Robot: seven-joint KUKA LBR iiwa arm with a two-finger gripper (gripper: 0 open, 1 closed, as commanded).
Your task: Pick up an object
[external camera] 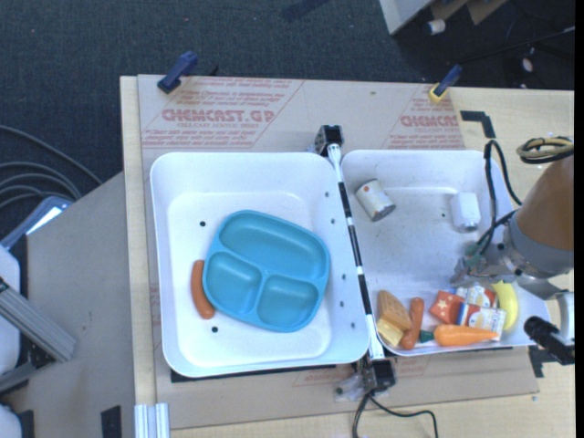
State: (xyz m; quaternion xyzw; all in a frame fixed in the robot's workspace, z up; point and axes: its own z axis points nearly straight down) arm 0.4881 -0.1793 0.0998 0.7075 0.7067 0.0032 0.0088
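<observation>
We are looking down on a worktop (274, 99) carrying two shallow white bins side by side. In the left bin (173, 245) a blue divided plate (265, 270) is lying flat, with a small orange sausage (202, 290) touching its left edge. In the right bin (411, 176), a small silver can (375, 199) is lying on its side near the top, a white cup (464, 210) is sitting well to its right, and a cluster of toy food is crowding the bottom corner: a piece of bread (394, 316), a second sausage (414, 322), a carrot (465, 336), a red and white carton (465, 308) and a banana (507, 304).

The arm is reaching in from the right, and its gripper (481, 265) is hanging just above the carton and banana. We cannot tell how the gripper is set, and nothing is visibly held.

We are judging this as the approach step: lining up over the cluster. The next move is calling for a careful descent onto one item without snagging its touching neighbours.
</observation>
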